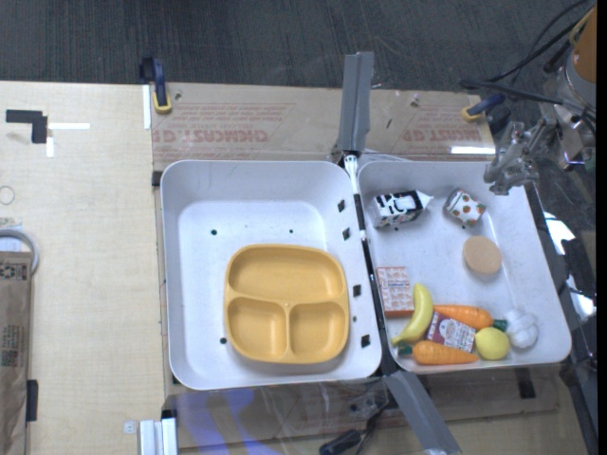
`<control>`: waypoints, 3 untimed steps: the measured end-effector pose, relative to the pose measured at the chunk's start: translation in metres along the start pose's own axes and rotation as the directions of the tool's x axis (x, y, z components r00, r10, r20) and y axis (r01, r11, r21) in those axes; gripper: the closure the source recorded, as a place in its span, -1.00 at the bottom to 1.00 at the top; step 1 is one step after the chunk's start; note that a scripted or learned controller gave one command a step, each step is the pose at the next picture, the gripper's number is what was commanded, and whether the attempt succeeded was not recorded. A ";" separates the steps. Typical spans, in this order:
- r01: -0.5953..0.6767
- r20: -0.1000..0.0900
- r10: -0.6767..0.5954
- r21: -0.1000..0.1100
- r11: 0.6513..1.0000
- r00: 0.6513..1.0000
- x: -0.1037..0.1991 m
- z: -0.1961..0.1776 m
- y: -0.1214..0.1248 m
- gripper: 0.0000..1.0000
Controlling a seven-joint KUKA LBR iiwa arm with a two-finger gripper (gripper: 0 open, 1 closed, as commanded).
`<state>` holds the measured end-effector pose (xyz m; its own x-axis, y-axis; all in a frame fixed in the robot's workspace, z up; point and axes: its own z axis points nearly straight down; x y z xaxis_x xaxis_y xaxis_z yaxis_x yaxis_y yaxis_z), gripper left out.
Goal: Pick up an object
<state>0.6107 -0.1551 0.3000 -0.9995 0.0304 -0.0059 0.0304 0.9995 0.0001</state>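
Observation:
The right bin [531, 254] holds several small items. Along its far side lie a black-and-white toy [398, 207] and a white piece with red spots [465, 209], with a tan round disc [482, 256] nearer. At the front sit a red-and-white packet [394, 289], a banana [415, 313], two carrots [463, 315] [444, 353], a lemon [492, 343], a small red box [450, 332] and a white bulb [522, 328]. My gripper [512, 166] hangs over the bin's far right corner, right of the spotted piece and above everything, with nothing seen in it.
The left bin [190, 254] bears a yellow divided plate [286, 303]. A grey post [356, 102] rises behind the wall between the bins. Cables trail at the upper right behind the arm. A brown cardboard sheet [247, 121] lies behind the bins.

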 end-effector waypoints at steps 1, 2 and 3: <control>-0.143 -0.006 0.143 0.000 0.990 0.990 0.090 0.067 0.001 1.00; -0.033 -0.003 0.033 0.000 0.999 0.999 0.032 0.132 -0.023 1.00; 0.092 0.001 -0.092 0.000 0.996 0.996 -0.036 0.073 -0.028 1.00</control>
<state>0.6462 -0.1844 0.2271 -0.9981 -0.0613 -0.0073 -0.0613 0.9981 -0.0005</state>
